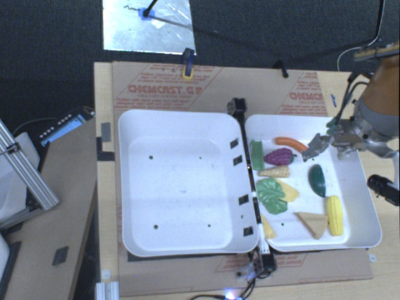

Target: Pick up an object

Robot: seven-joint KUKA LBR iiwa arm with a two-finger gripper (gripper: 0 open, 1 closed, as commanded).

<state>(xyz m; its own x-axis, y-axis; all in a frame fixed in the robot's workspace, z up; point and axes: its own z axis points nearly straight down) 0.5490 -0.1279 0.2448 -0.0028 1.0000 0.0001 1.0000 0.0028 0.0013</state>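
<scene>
At the far left a grey aluminium rail (25,170) slants across the bench edge, with a small black device with a blue face (62,127) just above it. Further right, at the top, a shiny foil sheet (149,16) lies on the dark floor, and below it a yellow-and-blue clamp (187,64) grips the upper edge of the brown board (162,87) under the 2 bins. The left bin (134,130) sits with its right wall touching the right bin (369,220), black clips lining the seam between them. In the right bin, nearest that seam, a green pod-like piece (256,155) lies upright along the wall, a flat green leaf (272,195) below it, and a small yellow piece (267,228) at the lower corner. Next come a purple bunch of grapes (279,157), an orange carrot-like piece (290,143) above it, and a pale yellow piece (284,180) beneath. Then a tan wedge (312,224) sits near the front rim, a dark green oval (317,180) lies mid-bin, and a yellow corn cob (334,214) stands just beside the wedge. The gripper (314,147) hangs over the upper part of the right bin, close to the carrot's right end and above the dark green oval; whether its jaws are apart or together I cannot tell, and nothing shows between them. The grey arm (375,130) reaches in from the right.
</scene>
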